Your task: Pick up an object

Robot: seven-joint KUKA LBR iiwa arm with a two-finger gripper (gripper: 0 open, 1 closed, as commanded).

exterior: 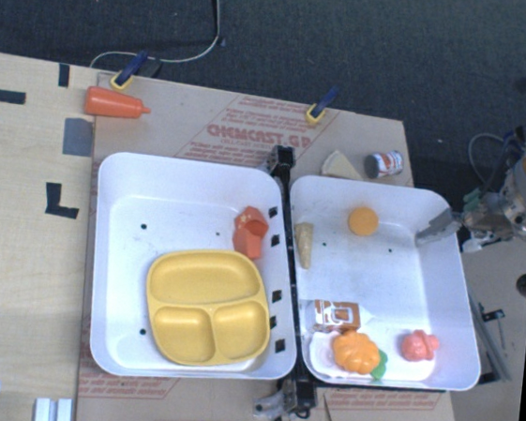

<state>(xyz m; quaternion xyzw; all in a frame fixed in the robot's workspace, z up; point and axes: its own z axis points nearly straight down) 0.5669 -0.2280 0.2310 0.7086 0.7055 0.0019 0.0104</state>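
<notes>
Here, viewed from above at a slant: two white bins side by side on a cardboard sheet on the table.

Right bin (441,301): gripper (433,230) at the bin's far right rim, reaching in over the wall, tilted down toward the bin floor. Spread or pressed together: cannot tell. Nothing seen held. Nearest to the gripper, an orange ball (363,221) on the bin floor near the far wall, apart from the gripper. Against the left wall, a beige cylinder (303,244), lying lengthwise. Toward the near wall, a brown-and-white packet (336,314), touching an orange pumpkin-like toy (356,351) with a green bit at its side. Near the near right corner, a pink toy (419,345), apart from the others.

Left bin (114,235): a yellow divided plate (210,305) covering the near right part of the floor; a red cup (250,231) just beyond the plate, close to the right wall.

On the table outside the bins: an orange bottle (115,103) toward the far left; a small can (385,162) and a pale wedge (341,165) just beyond the right bin's far wall; two blue-and-yellow clamps (321,104) at the sheet's far edge.
</notes>
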